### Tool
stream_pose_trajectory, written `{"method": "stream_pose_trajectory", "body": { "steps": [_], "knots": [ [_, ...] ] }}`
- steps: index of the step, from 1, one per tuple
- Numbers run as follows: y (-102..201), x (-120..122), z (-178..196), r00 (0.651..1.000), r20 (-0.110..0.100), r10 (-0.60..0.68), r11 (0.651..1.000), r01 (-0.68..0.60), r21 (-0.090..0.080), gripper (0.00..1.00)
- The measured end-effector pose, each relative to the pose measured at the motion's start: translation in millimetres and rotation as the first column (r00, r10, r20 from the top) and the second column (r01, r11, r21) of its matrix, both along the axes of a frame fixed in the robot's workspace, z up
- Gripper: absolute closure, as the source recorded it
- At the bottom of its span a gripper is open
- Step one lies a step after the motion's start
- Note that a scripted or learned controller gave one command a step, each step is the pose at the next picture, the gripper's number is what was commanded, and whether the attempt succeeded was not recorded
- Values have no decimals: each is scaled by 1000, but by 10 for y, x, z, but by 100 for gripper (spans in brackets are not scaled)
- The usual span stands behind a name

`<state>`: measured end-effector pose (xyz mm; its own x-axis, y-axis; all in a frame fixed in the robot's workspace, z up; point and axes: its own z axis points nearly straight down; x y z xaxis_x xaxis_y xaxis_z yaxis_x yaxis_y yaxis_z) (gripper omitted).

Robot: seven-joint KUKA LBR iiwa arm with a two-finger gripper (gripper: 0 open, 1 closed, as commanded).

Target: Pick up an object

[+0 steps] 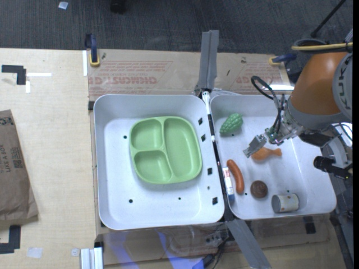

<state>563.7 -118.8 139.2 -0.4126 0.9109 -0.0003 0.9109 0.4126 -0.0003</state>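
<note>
Light wood tabletop (50, 100) carries two shallow white bins side by side. Right bin (314, 200) sits directly under the pincer (259, 144); left bin (112, 195) lies well to the pincer's left, touching the right bin along a shared edge. Brown cardboard sheet (146, 74) with red print lies flat behind both bins, beyond the pincer. Brown paper bag (14, 167) lies at the tabletop's far left edge, well apart from the pincer. Black tape marks (15, 73) sit at far left rear.
</note>
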Motion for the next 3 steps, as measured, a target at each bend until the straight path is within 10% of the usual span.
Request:
{"method": "stream_pose_trajectory", "body": {
  "steps": [1,2,3],
  "knots": [
    [488,202,524,1000,0,-23,1000,23,-1,0],
    [-20,34,-473,1000,1,-1,1000,1,-1,0],
    [-11,-322,-480,996,-2,-87,996,87,1,0]
  ]
}}
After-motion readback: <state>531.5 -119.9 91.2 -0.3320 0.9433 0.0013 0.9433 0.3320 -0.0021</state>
